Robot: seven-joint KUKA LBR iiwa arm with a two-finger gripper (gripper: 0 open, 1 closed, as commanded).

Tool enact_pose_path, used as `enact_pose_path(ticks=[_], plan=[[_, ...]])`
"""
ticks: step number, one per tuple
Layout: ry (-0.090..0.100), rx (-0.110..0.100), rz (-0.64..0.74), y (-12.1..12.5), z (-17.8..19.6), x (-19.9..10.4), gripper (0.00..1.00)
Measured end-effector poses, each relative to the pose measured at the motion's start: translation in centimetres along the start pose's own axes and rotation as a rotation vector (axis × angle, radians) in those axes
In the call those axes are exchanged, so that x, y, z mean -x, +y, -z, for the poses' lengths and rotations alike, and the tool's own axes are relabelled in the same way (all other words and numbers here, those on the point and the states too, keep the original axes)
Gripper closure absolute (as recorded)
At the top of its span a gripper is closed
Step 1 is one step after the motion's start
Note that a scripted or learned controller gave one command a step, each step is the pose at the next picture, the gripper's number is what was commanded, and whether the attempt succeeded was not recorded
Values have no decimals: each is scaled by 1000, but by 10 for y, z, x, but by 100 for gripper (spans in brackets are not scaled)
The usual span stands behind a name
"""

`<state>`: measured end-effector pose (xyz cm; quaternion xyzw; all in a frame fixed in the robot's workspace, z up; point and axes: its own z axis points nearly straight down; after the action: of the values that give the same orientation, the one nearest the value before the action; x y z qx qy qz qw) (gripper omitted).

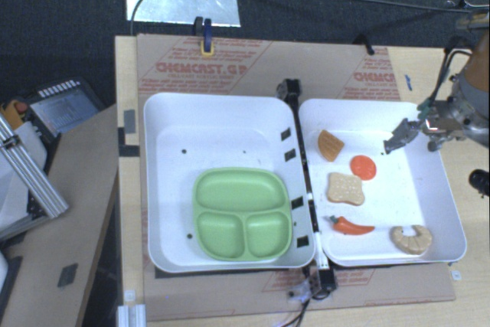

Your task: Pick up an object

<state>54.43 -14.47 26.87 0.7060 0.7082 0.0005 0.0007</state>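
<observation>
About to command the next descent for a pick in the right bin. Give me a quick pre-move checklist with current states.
1. Gripper over right bin: ok, near its upper right.
2. Nothing between the fingers: ok.
3. Finger opening: cannot tell.
4. Nearest target, the round red piece, lying apart from its neighbours: ok.
5. Gripper directly above that piece: not ok, offset to its upper right.
6. Green divided plate out of the way in left bin: ok.

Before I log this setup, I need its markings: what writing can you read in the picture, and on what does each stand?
"CHEMCAST GP": red print on the brown board behind the left bin.
The same red print repeats behind the right bin, too cut off to read fully.
Screen of the black device at left: too blurred to read.
</observation>
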Motion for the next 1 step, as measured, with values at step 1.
enact_pose_path(ticks=[1], plan=[[1,-4,-2,3,-58,8,0]])
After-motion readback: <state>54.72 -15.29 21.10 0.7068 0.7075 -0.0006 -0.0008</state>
